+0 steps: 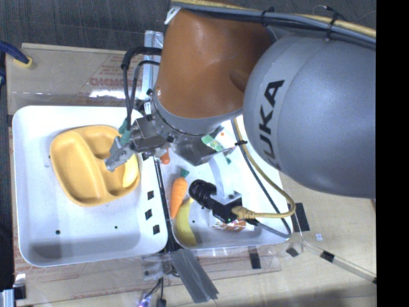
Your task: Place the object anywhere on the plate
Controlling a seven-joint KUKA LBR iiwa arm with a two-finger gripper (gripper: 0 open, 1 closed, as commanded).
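Observation:
A yellow divided plate (86, 165) lies in the left white bin (38, 235). My gripper (118, 155) hangs over the plate's right rim, at the end of the grey and orange arm (211, 62) that covers much of the right bin. I see nothing held at its tip. In the right bin an orange carrot (177, 196) lies lengthwise beside the divider, with a yellow banana-like piece (184, 226) just below it.
A black cable fitting (206, 194) and its yellow cable (268, 215) hang over the right bin (268, 238). A small orange piece (165, 160) sits by the divider near the wrist. Cardboard (70, 69) lines the bench behind the bins.

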